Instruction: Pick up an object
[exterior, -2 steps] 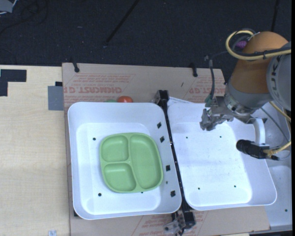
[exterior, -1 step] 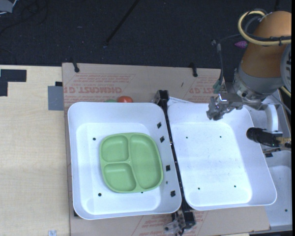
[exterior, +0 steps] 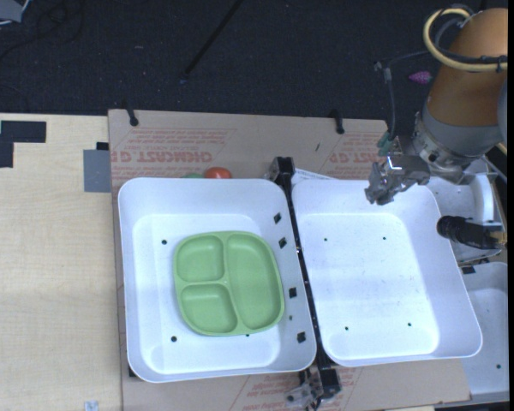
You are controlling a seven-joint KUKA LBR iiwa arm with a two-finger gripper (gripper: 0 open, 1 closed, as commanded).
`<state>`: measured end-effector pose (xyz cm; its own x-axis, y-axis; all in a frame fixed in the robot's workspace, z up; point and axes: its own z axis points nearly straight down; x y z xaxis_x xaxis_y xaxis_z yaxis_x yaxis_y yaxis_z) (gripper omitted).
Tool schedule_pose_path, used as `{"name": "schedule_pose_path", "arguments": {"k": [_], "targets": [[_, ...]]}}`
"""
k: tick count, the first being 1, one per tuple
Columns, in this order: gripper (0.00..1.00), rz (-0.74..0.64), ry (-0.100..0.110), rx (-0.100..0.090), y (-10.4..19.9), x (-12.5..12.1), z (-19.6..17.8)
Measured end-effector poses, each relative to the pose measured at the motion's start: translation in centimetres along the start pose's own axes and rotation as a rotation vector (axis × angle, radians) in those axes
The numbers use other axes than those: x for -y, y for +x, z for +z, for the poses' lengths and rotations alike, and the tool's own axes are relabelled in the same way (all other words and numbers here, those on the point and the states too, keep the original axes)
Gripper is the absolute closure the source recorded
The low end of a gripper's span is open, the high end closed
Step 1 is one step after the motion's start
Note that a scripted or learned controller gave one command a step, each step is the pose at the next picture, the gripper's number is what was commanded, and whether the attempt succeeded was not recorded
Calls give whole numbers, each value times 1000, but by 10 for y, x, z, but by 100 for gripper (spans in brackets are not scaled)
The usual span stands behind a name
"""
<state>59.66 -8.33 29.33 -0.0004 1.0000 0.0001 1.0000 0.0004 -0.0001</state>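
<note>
A: Even overhead light; both white bins (exterior: 146, 221) read bright, almost washed out on their floors.

B: Top of the frame is dark. Slightly soft focus throughout, faint shadows along the bin walls.

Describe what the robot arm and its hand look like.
The arm is a thick rounded body, orange above and grey below toward the wrist. A yellowish cable loops over its top. The hand at its end is small, dark grey metal with pale glints, and angular next to the smooth arm.
</note>
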Motion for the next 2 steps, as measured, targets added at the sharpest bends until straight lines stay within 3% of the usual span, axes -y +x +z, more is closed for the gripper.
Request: {"name": "schedule_pose_path", "arguments": {"k": [2], "targets": [[100,-3,7,-1,95,36,29]]}}
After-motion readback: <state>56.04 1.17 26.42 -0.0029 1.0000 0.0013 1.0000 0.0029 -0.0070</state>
